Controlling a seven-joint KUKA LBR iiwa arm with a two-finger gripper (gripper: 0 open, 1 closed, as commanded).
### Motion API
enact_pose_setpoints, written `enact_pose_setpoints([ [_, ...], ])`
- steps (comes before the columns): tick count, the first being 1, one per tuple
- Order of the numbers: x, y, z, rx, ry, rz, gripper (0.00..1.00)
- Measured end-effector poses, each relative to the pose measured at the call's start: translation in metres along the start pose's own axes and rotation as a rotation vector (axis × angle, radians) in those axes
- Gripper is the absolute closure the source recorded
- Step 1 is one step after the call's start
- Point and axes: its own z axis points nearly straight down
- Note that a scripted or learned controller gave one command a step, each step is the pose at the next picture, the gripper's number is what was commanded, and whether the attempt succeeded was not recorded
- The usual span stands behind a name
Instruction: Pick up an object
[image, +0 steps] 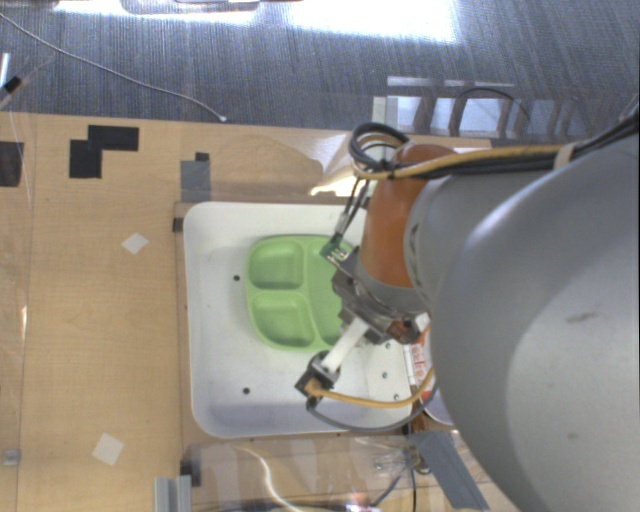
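A light green divided plate (285, 290) lies in the middle of the left white bin (215, 330), its right side covered by the arm. My gripper (378, 322) hangs below the orange band, over the plate's right edge and the bin's right side. The wrist hides what lies under the gripper. No object shows in its grasp.
The big grey arm (530, 300) covers the right part of the view, including the second bin. A small red and white thing (416, 352) peeks out beside the wrist. Bare wooden bench (90, 330) lies left of the bin, with black tape marks (100, 148) at the far left.
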Motion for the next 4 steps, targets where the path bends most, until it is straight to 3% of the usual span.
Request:
enact_pose_setpoints([
  [1, 0.068, -0.056, -0.027, 0.000, 0.004, 0.267, 1.00],
  [2, 0.073, -0.064, 0.015, 0.001, 0.001, 0.640, 1.00],
  [3, 0.073, -0.064, 0.017, -0.001, 0.001, 0.391, 1.00],
  [4, 0.073, -0.064, 0.016, 0.000, 0.003, 0.640, 1.00],
])
